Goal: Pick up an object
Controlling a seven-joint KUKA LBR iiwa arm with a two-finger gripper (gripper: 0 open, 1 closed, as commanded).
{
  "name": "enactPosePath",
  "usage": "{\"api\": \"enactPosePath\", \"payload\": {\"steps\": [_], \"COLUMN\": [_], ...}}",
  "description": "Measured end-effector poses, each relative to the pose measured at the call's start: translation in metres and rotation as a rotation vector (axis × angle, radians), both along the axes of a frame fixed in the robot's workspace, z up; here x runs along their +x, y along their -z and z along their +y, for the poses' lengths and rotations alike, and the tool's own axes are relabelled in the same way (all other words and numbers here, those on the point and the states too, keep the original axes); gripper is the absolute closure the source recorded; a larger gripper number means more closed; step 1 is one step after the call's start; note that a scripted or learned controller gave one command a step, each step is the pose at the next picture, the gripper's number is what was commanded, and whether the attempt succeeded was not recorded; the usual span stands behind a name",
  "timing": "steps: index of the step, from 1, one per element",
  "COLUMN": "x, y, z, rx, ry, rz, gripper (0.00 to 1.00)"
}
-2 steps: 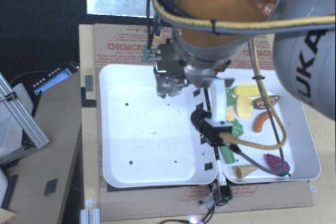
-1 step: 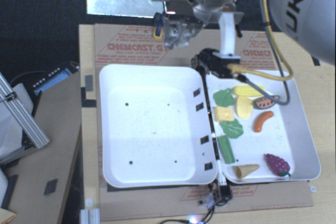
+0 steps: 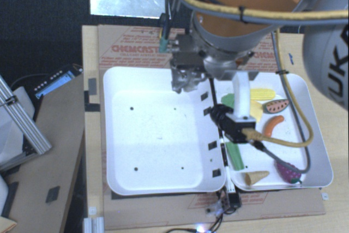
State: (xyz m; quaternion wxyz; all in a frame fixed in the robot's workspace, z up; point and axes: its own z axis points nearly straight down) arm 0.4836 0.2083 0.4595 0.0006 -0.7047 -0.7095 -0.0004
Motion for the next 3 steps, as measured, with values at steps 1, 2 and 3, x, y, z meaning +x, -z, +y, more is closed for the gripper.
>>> {"api": "enactPosePath", "payload": {"steps": [1,2,3], "x": [0.072,0.000,0.081], "y": [-0.013,-0.023,-0.066], "z": [-0.009,0.009,-0.006], "rx": [-0.001,0.001,0.000], "ry": [0.008,-0.002,0.008], "rz": [-0.005,-0.001,-0.009], "gripper": [1.00,1.00,1.00]}}
